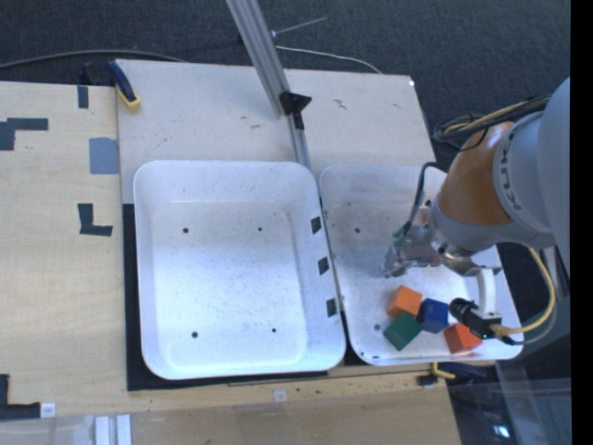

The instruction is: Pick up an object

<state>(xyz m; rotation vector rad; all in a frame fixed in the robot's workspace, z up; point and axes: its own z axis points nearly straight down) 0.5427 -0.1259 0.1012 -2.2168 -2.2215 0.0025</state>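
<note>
Blocks are what I have to choose from, and I count four of them in the right bin [366, 202]: one orange block [405, 299], one blue block [433, 315], one green block [401, 332] and one red-orange block [460, 338], bunched close together near that bin's front right corner. The left bin [153, 248] sits just beside it, the two rims touching along the middle. My gripper [400, 260] hangs over the right bin just behind the orange block, and nothing lies between it and the floor of the bin that I can make out; whether it is spread or closed I cannot tell from this slant. I judge the blocks to be small, light and stiff, likely wood or hard plastic, with flat faces that should not crush or bend. Smooth sides could slip, so I would take one across two opposite flat faces, square on, low on its body. The orange block looks the easiest, being nearest me and with open floor behind it; the blue and green crowd its front side, so a skewed approach could nudge the neighbours instead of closing on one.
</note>
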